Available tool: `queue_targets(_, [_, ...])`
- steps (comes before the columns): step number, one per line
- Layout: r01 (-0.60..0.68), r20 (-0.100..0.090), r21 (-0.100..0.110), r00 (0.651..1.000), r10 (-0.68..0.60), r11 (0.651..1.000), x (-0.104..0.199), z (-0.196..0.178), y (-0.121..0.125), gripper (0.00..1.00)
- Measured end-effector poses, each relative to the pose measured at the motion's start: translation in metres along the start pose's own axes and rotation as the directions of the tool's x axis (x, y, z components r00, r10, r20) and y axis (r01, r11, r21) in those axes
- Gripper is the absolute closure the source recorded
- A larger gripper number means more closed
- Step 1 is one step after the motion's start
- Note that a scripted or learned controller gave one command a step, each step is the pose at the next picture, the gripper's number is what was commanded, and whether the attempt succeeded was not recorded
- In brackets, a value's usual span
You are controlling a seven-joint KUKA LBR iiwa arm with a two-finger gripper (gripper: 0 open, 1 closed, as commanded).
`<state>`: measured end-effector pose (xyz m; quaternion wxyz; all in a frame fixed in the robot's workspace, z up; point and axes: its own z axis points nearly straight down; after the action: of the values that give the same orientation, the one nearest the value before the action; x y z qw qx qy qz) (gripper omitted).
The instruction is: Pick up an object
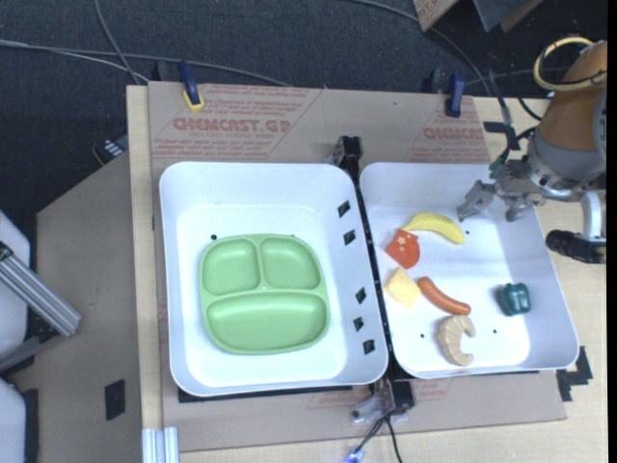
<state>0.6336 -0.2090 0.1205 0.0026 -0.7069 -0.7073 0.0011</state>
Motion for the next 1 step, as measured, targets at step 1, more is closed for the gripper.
queue_targets(1, [0.001, 0.002, -0.007, 1.000, -0.001, 1.000, -0.0002, -0.0150, 0.0020, 1.00])
